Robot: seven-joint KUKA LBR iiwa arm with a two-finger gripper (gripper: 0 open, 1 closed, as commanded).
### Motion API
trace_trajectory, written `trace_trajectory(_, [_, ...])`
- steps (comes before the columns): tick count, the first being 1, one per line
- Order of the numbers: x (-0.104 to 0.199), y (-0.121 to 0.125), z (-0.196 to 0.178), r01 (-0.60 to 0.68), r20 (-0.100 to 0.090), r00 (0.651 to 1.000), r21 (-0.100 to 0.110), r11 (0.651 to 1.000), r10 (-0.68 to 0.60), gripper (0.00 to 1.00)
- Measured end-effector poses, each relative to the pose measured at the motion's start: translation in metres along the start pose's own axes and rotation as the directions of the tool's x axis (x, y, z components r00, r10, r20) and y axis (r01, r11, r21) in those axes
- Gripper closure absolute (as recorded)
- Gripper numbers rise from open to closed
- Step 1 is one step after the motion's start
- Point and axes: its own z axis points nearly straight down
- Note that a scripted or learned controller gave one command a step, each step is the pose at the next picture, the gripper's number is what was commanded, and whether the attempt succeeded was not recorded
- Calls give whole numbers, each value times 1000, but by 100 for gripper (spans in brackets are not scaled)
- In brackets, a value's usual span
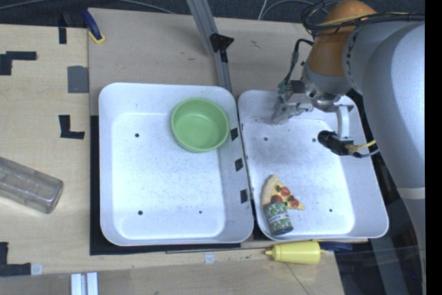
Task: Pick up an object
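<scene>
We look down at a slant from one fixed camera above the bench (166, 45), far enough to take in both white bins (124, 148), which lie left of and below the claw (282, 114).

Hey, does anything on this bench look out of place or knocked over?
Two things lie outside the bins: a yellow bottle on its side against the right bin's front rim, and a clear plastic container lying flat at the bench's left edge.
</scene>
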Motion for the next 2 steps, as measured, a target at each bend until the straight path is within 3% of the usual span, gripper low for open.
trace_trajectory(2, [5,7,-125,-2,-1,1000,-7,1000,2,100])
